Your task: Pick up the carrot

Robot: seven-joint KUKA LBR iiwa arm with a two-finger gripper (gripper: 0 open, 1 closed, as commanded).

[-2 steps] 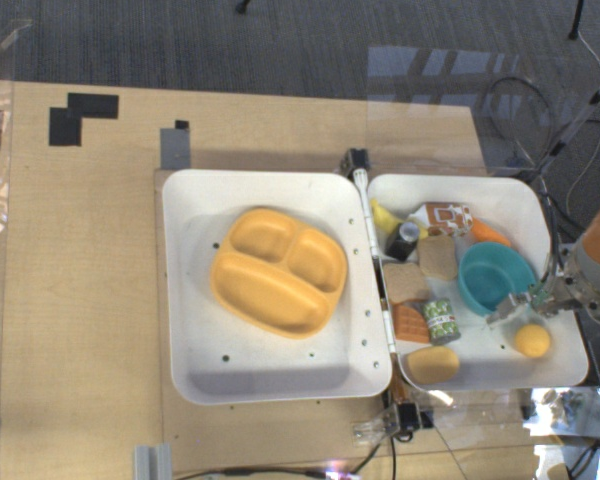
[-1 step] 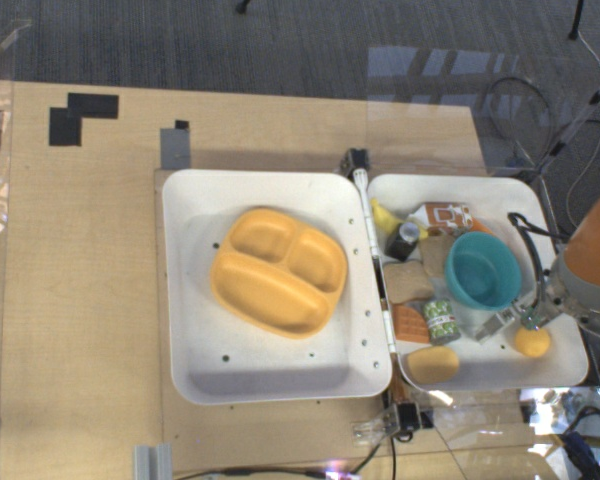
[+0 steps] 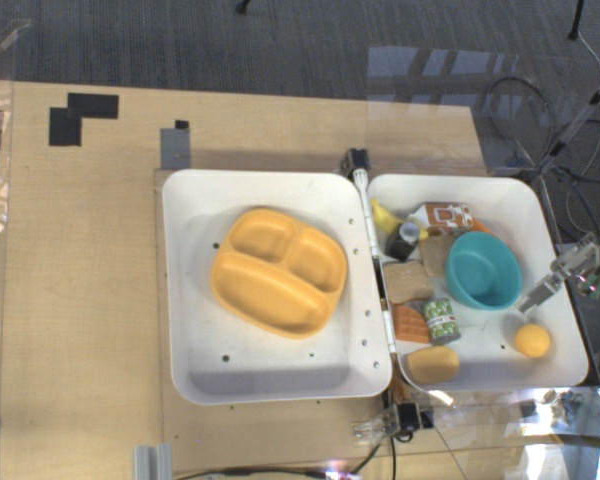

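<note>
The carrot shows as a thin orange strip in the right bin, mostly hidden behind the far rim of a teal bowl. My gripper hangs low over the right side of that bin, just right of the bowl and above a round orange fruit. Its two fingers stand apart with nothing between them. It is well apart from the carrot, with the bowl lying between the two.
Crowding the right bin's left side are a yellow banana, a small bottle, a printed box, a green can, an orange waffle and a tan bread roll. A yellow divided plate lies in the left bin.
</note>
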